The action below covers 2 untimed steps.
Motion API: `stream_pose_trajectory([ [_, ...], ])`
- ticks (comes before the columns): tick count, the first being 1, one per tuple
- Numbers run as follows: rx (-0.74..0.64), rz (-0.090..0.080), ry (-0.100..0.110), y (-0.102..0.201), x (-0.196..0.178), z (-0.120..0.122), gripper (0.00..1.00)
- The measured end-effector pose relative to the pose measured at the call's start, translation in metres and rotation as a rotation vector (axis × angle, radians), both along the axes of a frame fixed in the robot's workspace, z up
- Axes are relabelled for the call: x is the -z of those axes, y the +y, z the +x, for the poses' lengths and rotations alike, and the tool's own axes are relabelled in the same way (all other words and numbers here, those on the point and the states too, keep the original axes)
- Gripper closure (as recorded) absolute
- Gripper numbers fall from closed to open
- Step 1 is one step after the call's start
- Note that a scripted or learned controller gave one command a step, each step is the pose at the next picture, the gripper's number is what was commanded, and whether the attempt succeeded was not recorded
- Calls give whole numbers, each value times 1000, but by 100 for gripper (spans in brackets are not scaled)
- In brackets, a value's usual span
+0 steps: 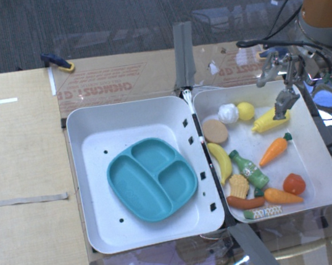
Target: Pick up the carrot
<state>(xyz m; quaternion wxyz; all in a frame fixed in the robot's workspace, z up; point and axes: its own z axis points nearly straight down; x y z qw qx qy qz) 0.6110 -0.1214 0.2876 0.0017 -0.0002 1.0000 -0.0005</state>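
The carrot (273, 150) is found mid-right in the right bin (326, 197), at seven o'clock from the gripper (285, 103); its long axis is laid two-to-eight o'clock. The gripper's spread cannot be told.

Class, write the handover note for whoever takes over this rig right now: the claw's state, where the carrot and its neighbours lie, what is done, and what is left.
Claw: over the right bin's far side, low beside the yellow squash; nothing seen between its fingers, open or shut unclear.
Carrots: one lies mid-bin, leafy end toward the arm; a second lies near the front wall, beside the tomato.
Neighbours: green bottle, corn, banana.
Left bin: teal divided plate.
Done: nothing lifted.
Left: shift toward a carrot, grasp it, raise it.
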Motion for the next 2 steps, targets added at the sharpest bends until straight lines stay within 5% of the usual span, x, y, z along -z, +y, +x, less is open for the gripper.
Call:
stream_pose_trajectory([
  [1,-133,0,0,-45,113,8,0],
  [2,-5,0,-1,-75,191,-46,0],
])
